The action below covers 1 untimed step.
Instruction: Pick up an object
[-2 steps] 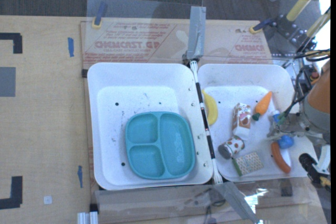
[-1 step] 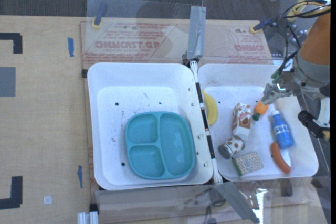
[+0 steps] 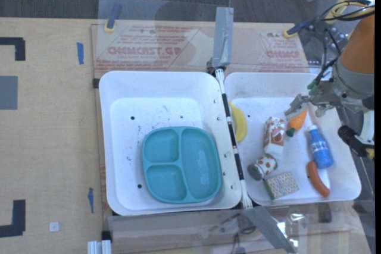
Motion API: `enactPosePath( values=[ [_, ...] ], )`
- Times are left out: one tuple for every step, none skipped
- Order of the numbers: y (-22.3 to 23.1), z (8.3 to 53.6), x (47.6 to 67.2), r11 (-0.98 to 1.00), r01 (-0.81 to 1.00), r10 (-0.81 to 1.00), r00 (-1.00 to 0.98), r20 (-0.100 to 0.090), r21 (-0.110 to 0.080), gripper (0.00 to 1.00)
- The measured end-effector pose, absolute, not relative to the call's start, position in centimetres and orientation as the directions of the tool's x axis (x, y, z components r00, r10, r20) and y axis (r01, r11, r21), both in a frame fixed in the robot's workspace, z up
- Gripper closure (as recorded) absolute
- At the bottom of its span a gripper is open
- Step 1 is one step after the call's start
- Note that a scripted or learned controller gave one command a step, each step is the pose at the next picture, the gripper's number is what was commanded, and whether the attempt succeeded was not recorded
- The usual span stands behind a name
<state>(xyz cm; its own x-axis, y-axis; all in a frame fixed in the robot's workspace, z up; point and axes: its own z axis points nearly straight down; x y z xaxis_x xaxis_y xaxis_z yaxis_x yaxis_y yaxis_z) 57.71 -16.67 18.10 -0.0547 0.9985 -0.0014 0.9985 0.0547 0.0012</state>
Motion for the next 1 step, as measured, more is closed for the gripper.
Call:
enactPosePath(
  values=[
    [-20.06,8.70,59.88,-0.055,0.998,0.999,0.055,-0.003,0.006,0.00]
  ],
)
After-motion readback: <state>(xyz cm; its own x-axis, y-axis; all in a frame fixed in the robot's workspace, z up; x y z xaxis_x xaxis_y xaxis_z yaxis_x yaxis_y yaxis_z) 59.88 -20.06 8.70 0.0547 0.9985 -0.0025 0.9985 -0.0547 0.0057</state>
